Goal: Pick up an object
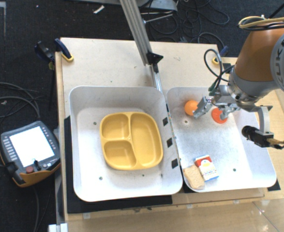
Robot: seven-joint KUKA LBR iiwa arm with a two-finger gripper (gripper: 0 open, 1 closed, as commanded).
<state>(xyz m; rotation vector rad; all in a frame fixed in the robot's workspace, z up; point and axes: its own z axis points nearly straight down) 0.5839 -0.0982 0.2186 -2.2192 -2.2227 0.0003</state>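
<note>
My gripper (213, 109) is spread wide, grasping nothing, near the right bin's (238, 149) far edge, between an orange ball (190, 107) and red piece (221, 118).

Dark carpet floor (21, 37), loose black cables (190, 13) along top. Pale wooden bench (108, 62). Metal pole (137, 25) slants in from top. Teach pendant (28, 151) on floor, left. Even light.
</note>
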